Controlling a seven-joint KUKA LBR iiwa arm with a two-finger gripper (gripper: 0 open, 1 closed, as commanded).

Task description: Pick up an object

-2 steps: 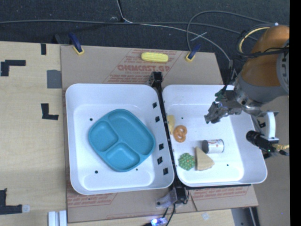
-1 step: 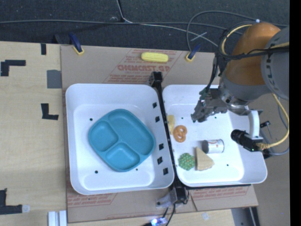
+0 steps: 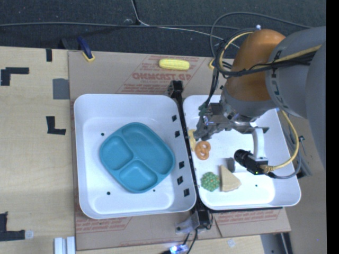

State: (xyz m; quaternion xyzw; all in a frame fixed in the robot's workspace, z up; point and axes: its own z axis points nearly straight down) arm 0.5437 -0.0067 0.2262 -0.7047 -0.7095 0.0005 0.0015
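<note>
The arm lowers its gripper (image 3: pixel 204 135) into the right bin (image 3: pixel 280 194), just above a pretzel (image 3: pixel 202 150) near the divider, apparently lining up a grab. Whether the claw is wide or narrow cannot be told. A green ball (image 3: pixel 210 181) and wedge (image 3: pixel 229 180) lie nearby; a blue tray (image 3: pixel 136 156) sits left.

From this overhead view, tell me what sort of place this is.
Probably a robot lab's pick-and-place test bench: two white bins clamped on cardboard, a blue divided tray with toy food nearby such as a pretzel, and loose cables.
</note>
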